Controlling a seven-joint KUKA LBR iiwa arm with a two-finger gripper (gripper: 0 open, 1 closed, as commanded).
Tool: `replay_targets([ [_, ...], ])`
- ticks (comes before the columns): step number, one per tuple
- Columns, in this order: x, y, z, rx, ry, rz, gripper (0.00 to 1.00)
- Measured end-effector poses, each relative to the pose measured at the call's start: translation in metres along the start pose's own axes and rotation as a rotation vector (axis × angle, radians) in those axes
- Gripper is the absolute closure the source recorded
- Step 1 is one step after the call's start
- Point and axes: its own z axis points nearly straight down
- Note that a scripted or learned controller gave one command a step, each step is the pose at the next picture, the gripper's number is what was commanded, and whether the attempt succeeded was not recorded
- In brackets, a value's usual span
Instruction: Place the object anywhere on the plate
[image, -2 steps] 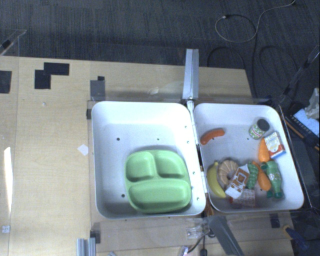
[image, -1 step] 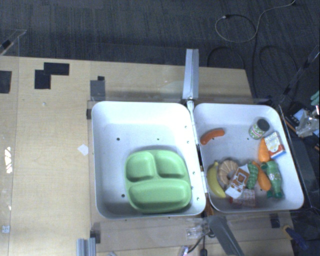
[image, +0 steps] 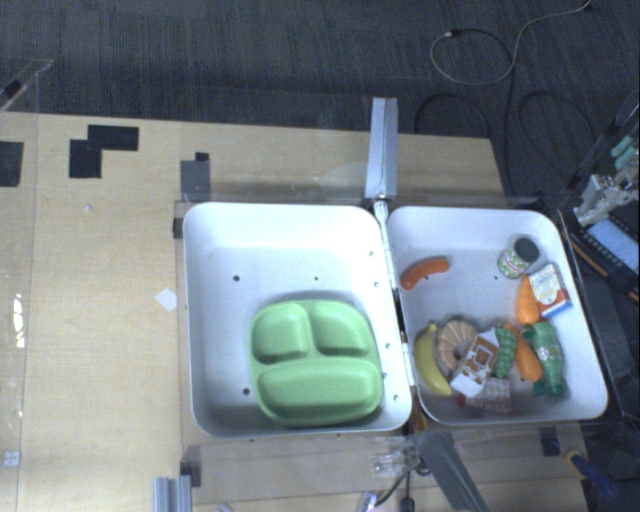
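Two shallow white bins are set side by side on a pale wooden bench (image: 90, 300). A metal bar (image: 382, 150) rises from the seam between them at the far side. Black tape marks (image: 100, 148) are stuck on the bench at the far left. Cables (image: 480, 50) are looped on the dark floor beyond.

The right bin (image: 470, 225) is crowded along its near and right sides. A reddish sausage (image: 425, 270) lies alone near the seam, apart from the rest. A small can (image: 518, 257) stands upright in the far right corner. Just beside it a small white, blue and orange carton (image: 548, 288) is laid against an orange carrot (image: 528, 300). Near the front wall a yellow banana (image: 432, 360) is curved beside a round tan piece (image: 458, 340). A printed white and orange packet (image: 478, 360) touches that piece. Two green items (image: 548, 355) and a further orange one (image: 525, 362) are piled together to the right of the packet. Which of these things is meant by the task cannot be told.

The state of the gripper cannot be told.

The plate (image: 315, 360) is light green, with rounded corners. It is divided into two small far compartments and one wide near one. It lies flat in the left bin (image: 270, 240), towards the near right part, close to the seam. Nothing is seen on it, and nothing is stacked around it.
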Motion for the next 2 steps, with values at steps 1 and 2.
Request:
replay_targets([
  [1,-0.029,0.029,-0.045,-0.003,-0.002,-0.199,1.0],
  [2,-0.043,-0.022,-0.034,0.0,-0.001,-0.031,1.0],
])
